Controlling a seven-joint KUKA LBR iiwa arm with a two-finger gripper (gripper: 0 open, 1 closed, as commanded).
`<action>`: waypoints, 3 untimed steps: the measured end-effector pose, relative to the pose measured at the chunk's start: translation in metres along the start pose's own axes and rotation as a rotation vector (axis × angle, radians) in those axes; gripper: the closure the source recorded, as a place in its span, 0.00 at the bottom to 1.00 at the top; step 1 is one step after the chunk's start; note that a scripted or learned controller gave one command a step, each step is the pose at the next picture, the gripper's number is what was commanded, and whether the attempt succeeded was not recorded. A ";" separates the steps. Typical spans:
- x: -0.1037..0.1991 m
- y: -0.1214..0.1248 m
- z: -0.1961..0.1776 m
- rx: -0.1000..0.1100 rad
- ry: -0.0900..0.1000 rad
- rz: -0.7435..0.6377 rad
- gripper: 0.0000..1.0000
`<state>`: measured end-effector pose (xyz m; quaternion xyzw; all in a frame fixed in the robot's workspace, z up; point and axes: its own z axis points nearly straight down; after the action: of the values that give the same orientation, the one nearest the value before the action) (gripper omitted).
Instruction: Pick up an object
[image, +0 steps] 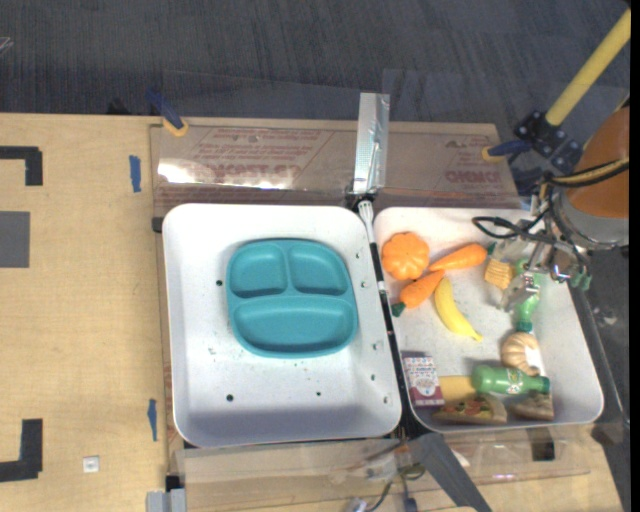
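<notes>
The right bin (590, 400) holds toy food: an orange pumpkin (405, 255), two carrots (458, 259) (420, 290), a banana (455, 308), a yellow corn piece (498, 272), a small green item (526, 312), a beige bulb (520, 350), a green bottle (510, 381), a small box (421, 378) and a pizza slice (470, 408). My gripper (532, 276) hangs low over the bin's upper right part, just right of the corn piece and directly above the green item. Cables and metal parts blur its tip, and I see nothing clearly held.
The left bin (190, 380) carries a teal divided plate (290, 297). A metal divider strip (371, 140) stands behind the gap between the bins. The arm's orange band (610, 170) sits at the right edge. Objects crowd the right bin's front edge.
</notes>
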<state>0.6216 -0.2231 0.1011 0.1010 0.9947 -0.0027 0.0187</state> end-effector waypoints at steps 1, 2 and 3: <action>0.020 -0.004 0.001 0.001 0.003 0.065 0.00; 0.034 -0.006 0.012 -0.001 0.030 0.041 0.00; 0.056 0.088 0.010 -0.006 0.027 0.034 0.00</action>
<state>0.5848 -0.1254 0.0889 0.1177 0.9930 0.0019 0.0054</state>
